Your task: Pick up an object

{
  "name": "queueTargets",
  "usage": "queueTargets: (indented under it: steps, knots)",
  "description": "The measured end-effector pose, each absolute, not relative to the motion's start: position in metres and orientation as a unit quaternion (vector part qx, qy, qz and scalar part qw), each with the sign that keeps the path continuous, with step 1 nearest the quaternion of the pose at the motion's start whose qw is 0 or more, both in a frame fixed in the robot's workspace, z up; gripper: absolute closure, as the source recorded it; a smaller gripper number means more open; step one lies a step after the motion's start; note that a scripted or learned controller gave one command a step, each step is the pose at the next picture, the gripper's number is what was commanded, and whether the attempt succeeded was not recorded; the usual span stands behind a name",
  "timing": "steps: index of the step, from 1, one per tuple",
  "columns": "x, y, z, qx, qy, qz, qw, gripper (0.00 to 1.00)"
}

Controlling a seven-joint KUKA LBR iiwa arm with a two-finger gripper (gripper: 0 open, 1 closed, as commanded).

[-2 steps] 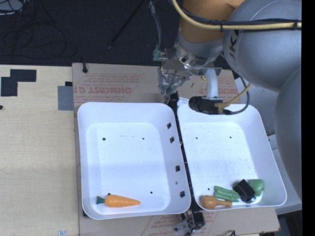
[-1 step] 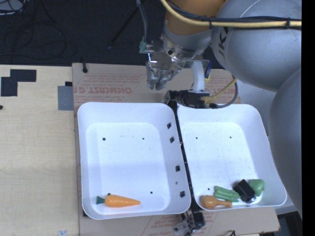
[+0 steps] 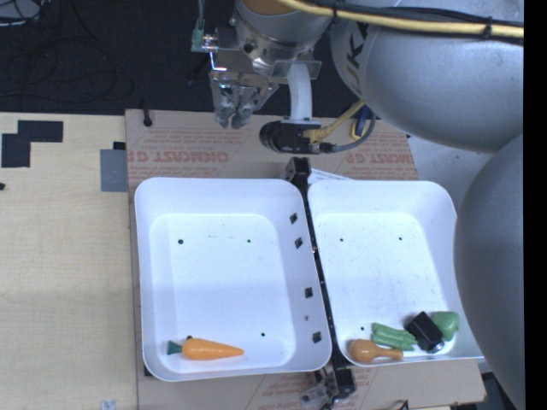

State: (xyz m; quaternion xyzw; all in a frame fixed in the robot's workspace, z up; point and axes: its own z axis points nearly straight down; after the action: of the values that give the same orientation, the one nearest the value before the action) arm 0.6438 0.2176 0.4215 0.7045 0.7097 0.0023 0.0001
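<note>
Camera view: carrot (image 3: 211, 348) lies well apart from end effector (image 3: 237, 114).

Bulky grey arm (image 3: 436, 67), orange band, yellow cable, possibly metallic fingers (image 3: 232, 109)

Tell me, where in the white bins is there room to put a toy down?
The left bin has a big bare floor above the orange carrot, which lies along its near edge. The right bin is bare across its far and middle floor. Its near right corner is crowded: an orange-tan piece, green beans, a black block and a green piece bunch together.
</note>
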Motion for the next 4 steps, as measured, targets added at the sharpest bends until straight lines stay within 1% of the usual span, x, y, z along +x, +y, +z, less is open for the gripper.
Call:
queueTargets:
  steps: [1, 2, 3, 4]
  knots:
    - [0.644, 0.168, 0.381, 0.708, 0.706, -0.0038, -0.001, 1.0]
    - [0.644, 0.108, 0.417, 0.709, 0.705, -0.0008, 0.001, 1.0]
    - [0.643, 0.177, 0.346, 0.705, 0.709, -0.0038, -0.003, 1.0]
    - [0.644, 0.136, 0.416, 0.708, 0.707, 0.0004, 0.001, 1.0]
